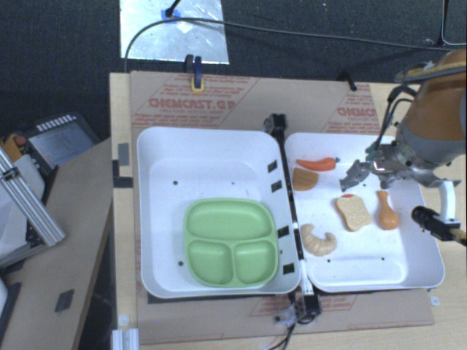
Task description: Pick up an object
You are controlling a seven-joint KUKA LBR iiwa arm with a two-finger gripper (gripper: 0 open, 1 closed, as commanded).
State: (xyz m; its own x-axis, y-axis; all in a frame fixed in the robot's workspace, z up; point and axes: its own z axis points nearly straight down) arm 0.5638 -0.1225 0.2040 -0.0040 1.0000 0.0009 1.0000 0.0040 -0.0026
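Note:
In the right bin (419, 268) lie several toy foods: a red-orange carrot (316, 164), a brown-orange wedge (305, 179), a bread slice (354, 213), a chicken drumstick (387, 210) and a pale croissant (319, 240). My gripper (355, 176) hangs over the upper middle of this bin, right of the carrot and just above the bread slice. A small red item (348, 195) peeks out right under the gripper's tip. I see nothing held in the gripper.
The left bin (157, 195) holds a green divided plate (230, 240). A black divider with clips (286, 195) runs between the bins. The arm's grey and orange body (434, 122) covers the right bin's far right corner. A black part (432, 223) juts out at the right rim.

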